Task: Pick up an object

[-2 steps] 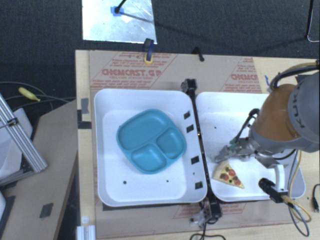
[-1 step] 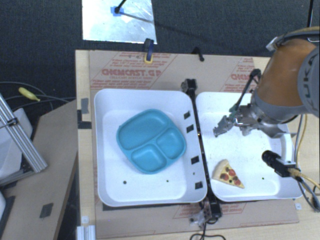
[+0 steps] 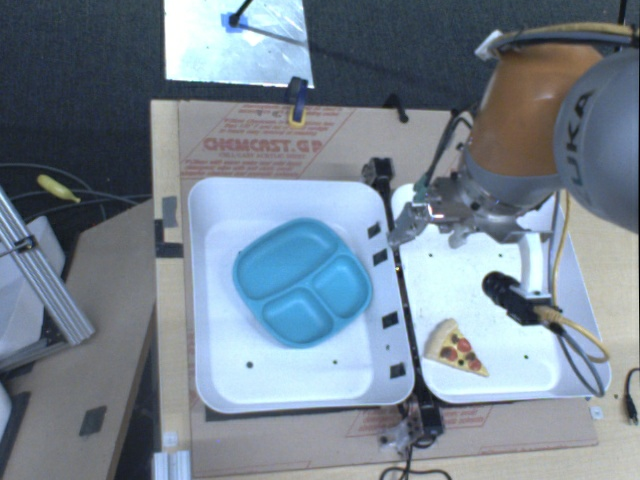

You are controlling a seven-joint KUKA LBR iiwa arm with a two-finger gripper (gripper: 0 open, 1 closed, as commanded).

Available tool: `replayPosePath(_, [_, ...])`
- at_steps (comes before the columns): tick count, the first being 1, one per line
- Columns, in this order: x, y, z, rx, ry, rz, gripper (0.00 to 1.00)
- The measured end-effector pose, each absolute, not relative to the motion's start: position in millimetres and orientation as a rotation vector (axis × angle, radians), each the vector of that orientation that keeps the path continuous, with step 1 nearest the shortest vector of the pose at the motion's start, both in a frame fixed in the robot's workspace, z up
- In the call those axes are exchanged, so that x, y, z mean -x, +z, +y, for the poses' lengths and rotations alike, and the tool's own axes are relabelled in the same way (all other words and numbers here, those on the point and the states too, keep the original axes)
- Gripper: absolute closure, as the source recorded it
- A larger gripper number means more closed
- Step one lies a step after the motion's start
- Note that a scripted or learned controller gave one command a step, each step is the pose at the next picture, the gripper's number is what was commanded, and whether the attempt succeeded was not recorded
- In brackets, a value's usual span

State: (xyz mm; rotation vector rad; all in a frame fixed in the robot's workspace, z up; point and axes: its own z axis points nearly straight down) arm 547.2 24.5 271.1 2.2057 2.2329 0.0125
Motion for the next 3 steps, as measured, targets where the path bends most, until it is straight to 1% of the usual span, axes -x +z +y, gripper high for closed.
replayPosePath(1, [-493.4, 314.3, 74.4, -2.209, 0.009, 2.233, 0.00])
replayPosePath(2, [-497.6, 206.1, 81.5, -2.223, -0.010, 2.226, 0.00])
replayPosePath(3, [-499.7, 222.6, 80.9, -2.217, 0.004, 2.224, 1.00])
